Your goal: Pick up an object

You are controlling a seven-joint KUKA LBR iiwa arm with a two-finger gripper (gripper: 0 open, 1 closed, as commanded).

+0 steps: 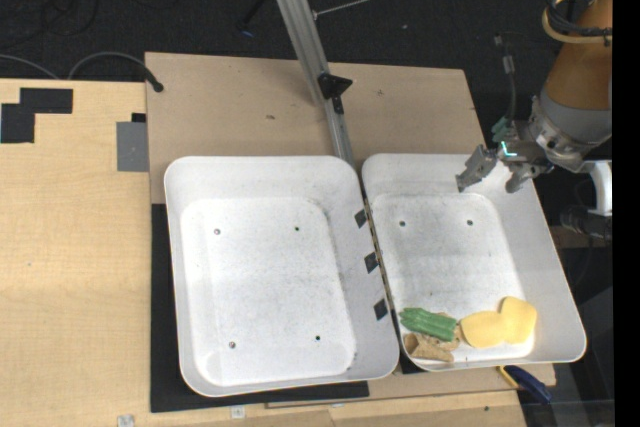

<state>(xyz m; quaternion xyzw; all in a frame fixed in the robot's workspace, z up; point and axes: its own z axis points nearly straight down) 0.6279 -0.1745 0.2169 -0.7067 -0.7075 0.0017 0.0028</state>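
Huddling in the near corner of the right bin (pixel 560 255), a green piece (pixel 430 322), tan scrap (pixel 432 347) and yellow lumps (pixel 500 325) are awaiting pickup, while the gripper (pixel 497 170) is hovering spread and empty-handed over that bin's far edge.

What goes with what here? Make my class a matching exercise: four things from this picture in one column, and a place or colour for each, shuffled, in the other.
Things
1. green toy
2. yellow toy
3. gripper
4. brown toy

Places
A. above the far edge of the right bin
B. in the near right corner of the right bin
C. against the near rim, just under the green toy
D. near the divider between the two bins, left of the yellow toy

Pairs: 1-D, 2-B, 3-A, 4-C
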